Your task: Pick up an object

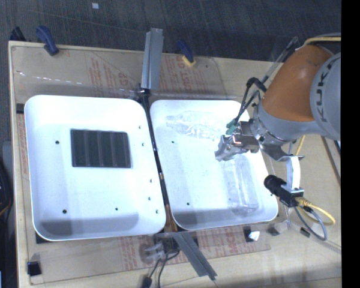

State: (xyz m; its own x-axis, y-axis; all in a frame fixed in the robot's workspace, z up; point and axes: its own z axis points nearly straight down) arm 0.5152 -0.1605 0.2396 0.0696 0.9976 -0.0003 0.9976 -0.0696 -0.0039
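Note:
A clear plastic bottle [191, 125] lies on its side near the far wall of the right bin [192, 215]. A second clear bottle [241, 186] lies lengthwise along that bin's right side. My gripper [228, 149] hangs over the right bin's upper right part, between the two bottles and just above the top end of the second one. A dark grey ribbed rectangular block [101, 148] lies flat in the left bin [48, 215], far from the gripper.
The grey arm with its orange band [294, 83] reaches in over the right bin's right rim. A black cable fitting [280, 188] sticks out beside that rim. A metal bar [151, 59] and blue clamps [185, 51] stand at the bench's far edge.

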